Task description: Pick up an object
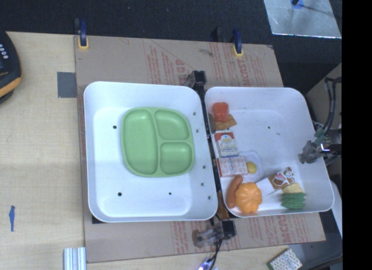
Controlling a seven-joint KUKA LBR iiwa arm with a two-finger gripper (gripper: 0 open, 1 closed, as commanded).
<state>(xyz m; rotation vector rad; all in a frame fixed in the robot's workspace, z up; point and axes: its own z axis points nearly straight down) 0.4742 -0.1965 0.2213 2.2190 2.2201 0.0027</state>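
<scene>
Gripper [312, 151] is sitting right at the far right rim of the right bin [302, 103], low over the edge, and honestly you can't tell from this angle how it's set, it's just a small grey lump with cables behind it. Nothing shows in its grasp. Your pickable stuff is all crowded along the left and bottom side of that right bin, well apart from the gripper: a red-orange block [220, 111] up near the divider, a small red-and-white carton [226, 144] just below it, then a clear packet with a printed label [232, 164] and a little yellow piece [251, 167] just beside that. Lower down you've got a hot dog [233, 189] leaning against an orange pumpkin [249, 198], touching it. Right of those, a small snack packet with a face on it [283, 178] sits just above a yellow piece [294, 189] and a green veggie thing [293, 201] by the bottom rim. Over in the left bin [99, 146] there's a light green divided plate [157, 141] with three compartments, lying flat about in the middle. Both bins rest on a cardboard sheet [145, 59] held by blue clamps [82, 31] at the back.
</scene>
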